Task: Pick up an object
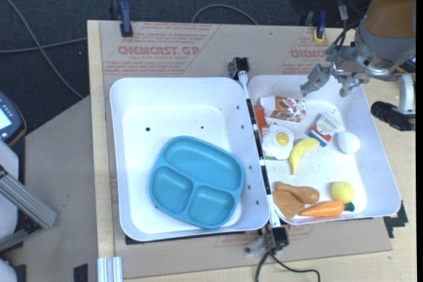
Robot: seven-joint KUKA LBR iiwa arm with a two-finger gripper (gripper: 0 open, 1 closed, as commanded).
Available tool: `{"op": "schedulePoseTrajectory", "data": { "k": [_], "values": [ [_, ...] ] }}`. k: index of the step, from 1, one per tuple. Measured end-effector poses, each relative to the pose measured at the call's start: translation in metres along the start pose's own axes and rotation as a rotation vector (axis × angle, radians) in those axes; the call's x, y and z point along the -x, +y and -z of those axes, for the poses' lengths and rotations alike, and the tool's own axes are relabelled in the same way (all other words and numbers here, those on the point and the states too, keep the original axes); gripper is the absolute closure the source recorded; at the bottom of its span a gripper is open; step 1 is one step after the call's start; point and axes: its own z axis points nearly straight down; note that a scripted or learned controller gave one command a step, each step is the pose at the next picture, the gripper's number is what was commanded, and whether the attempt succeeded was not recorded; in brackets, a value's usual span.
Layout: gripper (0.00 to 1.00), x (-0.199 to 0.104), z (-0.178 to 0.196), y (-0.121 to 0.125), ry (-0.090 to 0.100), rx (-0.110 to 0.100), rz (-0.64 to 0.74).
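Observation:
My gripper point(330, 84) hangs open above the far edge of the right bin point(377, 162), its two fingers spread with nothing between them. Just below it lie a red and white packet point(285, 109) and a small carton point(324, 129). Further forward are a fried egg point(278, 142), a yellow banana point(301, 152) and a white egg point(347, 142). At the bin's near end lie a chicken drumstick point(294, 196), a carrot point(324, 209) and a lemon point(342, 191).
The left bin point(132, 109) holds a blue divided tray point(195, 180). A black hinge strip point(254, 142) runs between the two bins. Clamps point(123, 12) stand at the bench's far edge, and cables trail over the dark floor behind.

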Motion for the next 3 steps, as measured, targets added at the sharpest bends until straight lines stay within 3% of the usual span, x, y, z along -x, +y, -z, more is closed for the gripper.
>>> {"op": "schedulePoseTrajectory", "data": {
  "k": [1,2,3],
  "values": [
    [0.0,-0.025,-0.125,-0.054,0.004,-0.016,-0.001],
    [0.0,-0.015,-0.146,-0.085,-0.003,0.013,-0.005],
    [1.0,-0.016,-0.137,-0.085,-0.003,0.01,-0.003]
  ]
}}
